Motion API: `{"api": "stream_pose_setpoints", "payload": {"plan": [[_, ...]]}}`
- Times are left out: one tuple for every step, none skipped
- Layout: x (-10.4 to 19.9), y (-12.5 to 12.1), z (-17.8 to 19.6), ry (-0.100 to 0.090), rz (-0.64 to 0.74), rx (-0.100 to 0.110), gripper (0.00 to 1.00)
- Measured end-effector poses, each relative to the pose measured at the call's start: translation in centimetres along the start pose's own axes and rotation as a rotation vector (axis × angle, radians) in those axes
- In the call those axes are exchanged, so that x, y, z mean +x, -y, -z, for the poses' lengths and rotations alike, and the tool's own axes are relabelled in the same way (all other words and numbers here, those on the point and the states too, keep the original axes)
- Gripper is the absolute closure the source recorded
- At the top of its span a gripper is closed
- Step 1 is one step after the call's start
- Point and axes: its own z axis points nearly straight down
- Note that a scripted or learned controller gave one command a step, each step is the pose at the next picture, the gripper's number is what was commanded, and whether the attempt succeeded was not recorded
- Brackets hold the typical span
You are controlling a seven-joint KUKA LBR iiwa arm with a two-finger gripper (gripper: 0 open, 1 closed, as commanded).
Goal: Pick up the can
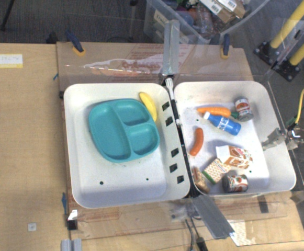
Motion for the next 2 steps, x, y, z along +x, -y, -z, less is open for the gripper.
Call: {"api": "stream_pose_setpoints", "payload": {"plan": [[0.6,-12.2,-5.3,-0.01,-0.714,0.001,0.0],[7.5,-5.1,-11.2,-0.002,-0.671,-0.01,0.0]]}}
